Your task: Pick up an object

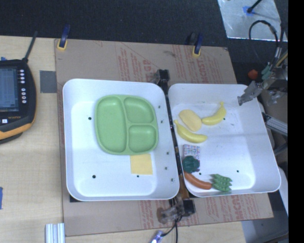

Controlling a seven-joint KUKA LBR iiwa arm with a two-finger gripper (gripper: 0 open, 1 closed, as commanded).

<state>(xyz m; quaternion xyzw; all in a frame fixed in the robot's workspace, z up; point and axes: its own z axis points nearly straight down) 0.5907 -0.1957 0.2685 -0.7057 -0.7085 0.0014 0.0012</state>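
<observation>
The right bin (pixel 248 151) holds a banana (pixel 216 116), a pale yellow oval piece (pixel 189 119) and a second yellow banana-like piece (pixel 191 134) along its left side. Below them lie a small printed packet (pixel 191 150), a dark green broccoli piece (pixel 190 163), an orange carrot (pixel 197 181) and a green leafy piece (pixel 221 183). In the left bin (pixel 78 151) rest a green divided plate (pixel 126 124) and a yellow square slice (pixel 142 164). My gripper (pixel 247 96) hangs over the right bin's upper right corner, apart from every object.
A tablet pendant with an orange rim (pixel 7 100) lies on the bench at the far left. Clamps (pixel 196 44) pin the cardboard sheet under the bins. Cables and arm hardware (pixel 271 75) crowd the right side.
</observation>
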